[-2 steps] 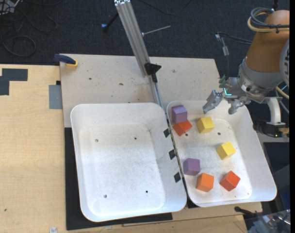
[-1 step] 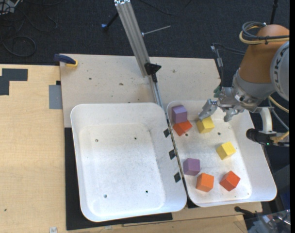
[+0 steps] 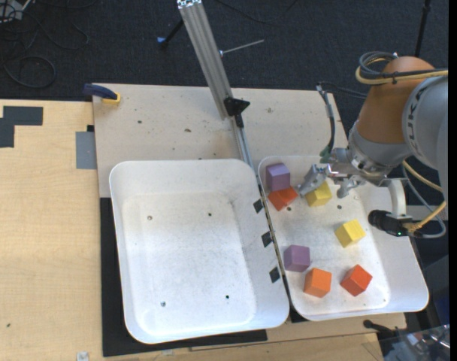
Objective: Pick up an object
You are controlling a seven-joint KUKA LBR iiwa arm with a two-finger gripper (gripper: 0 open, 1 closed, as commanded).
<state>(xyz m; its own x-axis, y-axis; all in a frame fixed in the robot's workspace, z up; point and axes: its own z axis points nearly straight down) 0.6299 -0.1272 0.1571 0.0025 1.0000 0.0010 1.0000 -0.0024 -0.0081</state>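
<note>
My gripper [image 3: 327,182] hangs over the back part of the right bin [image 3: 409,292], with its fingers spread open. A yellow block [image 3: 319,195] lies just below and between the fingertips, on the bin floor; nothing is lifted. To its left sit a purple cube [image 3: 278,176] and an orange-red block [image 3: 282,198]. Further forward in the same bin are a second yellow cube [image 3: 349,232], a purple cube [image 3: 296,258], an orange cube [image 3: 317,282] and a red cube [image 3: 356,280].
The left bin [image 3: 123,179] stands beside the right one, with black clips along the shared wall [image 3: 264,224]. A slanted aluminium post [image 3: 210,55] rises behind the bins. Cables trail at the arm's right side.
</note>
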